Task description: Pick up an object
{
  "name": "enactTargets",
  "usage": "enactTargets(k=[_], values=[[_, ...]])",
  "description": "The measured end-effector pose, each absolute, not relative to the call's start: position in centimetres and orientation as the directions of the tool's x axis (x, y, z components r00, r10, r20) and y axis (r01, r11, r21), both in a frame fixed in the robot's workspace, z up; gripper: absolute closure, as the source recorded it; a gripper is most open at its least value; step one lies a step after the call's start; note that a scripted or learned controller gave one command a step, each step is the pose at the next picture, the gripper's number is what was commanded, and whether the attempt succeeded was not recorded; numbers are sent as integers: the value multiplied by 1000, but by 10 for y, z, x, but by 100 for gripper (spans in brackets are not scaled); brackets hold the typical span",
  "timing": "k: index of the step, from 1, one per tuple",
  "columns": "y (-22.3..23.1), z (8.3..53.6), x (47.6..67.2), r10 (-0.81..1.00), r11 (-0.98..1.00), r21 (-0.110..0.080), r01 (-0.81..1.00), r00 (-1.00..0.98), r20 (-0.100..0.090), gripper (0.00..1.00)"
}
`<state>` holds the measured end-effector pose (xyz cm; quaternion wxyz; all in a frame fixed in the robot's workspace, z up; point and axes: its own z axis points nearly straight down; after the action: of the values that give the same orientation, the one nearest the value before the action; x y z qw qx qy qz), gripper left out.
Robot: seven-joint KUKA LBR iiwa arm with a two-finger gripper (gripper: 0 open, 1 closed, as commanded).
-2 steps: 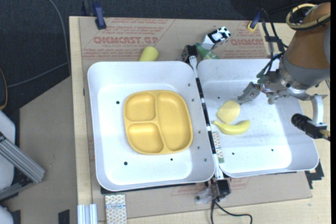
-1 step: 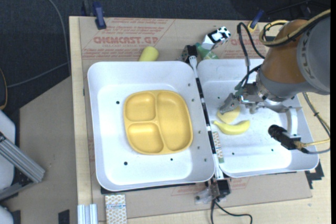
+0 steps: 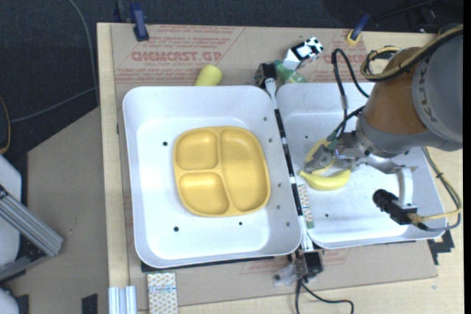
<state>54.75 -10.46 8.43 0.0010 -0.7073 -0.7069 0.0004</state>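
Lying just below hand [image 3: 340,155], yellow banana [image 3: 326,179] in right bin [image 3: 353,232] (hand's grip state unclear)

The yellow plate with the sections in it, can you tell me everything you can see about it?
The yellow divided plate is a rounded square that looks like smooth plastic. Raised ridges split it into three sections: two on its left side and one longer one on its right. It lies flat and right side up, turned a little askew, near the middle of the left white bin. It rests on the bin's floor, and nothing else touches it. Its sections hold nothing.
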Motion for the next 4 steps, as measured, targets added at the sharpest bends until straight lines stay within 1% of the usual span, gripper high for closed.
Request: enactTargets(k=[1, 2, 3, 4], values=[[-104, 94, 548, 1000, -1, 0, 1000, 1, 1, 100], [-104, 94, 548, 1000, 0, 0, 1000, 0, 1, 0], [-99, 84, 536, 1000, -1, -3, 1000, 1, 1, 0], [-102, 85, 594, 1000, 1, 1, 1000, -1, 0, 0]])
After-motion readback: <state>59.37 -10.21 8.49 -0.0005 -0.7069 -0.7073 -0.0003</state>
